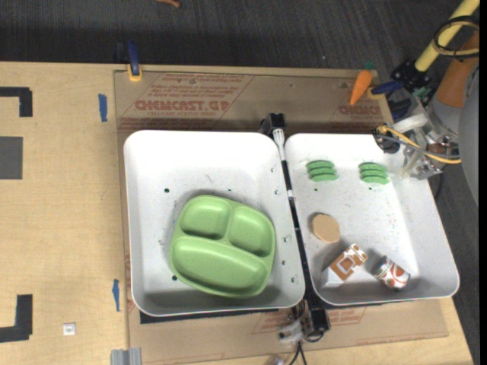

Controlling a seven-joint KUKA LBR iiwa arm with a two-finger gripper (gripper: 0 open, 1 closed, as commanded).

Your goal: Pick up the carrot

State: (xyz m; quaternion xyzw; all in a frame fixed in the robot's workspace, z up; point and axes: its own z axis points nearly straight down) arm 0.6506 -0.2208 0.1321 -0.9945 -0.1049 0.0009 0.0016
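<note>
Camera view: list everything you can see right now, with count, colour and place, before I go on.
carrot: 1, orange with green top, on the board behind the right bin
divided plate: 1, light green, in the left bin
green ridged pieces: 2, green, back of the right bin
round disc: 1, tan, middle of the right bin
small packet: 1, orange-brown and white, front of the right bin
small can: 1, red and white, front of the right bin
bins: 2, white, side by side
tool: 1, grey, at the right bin's back right corner
</note>
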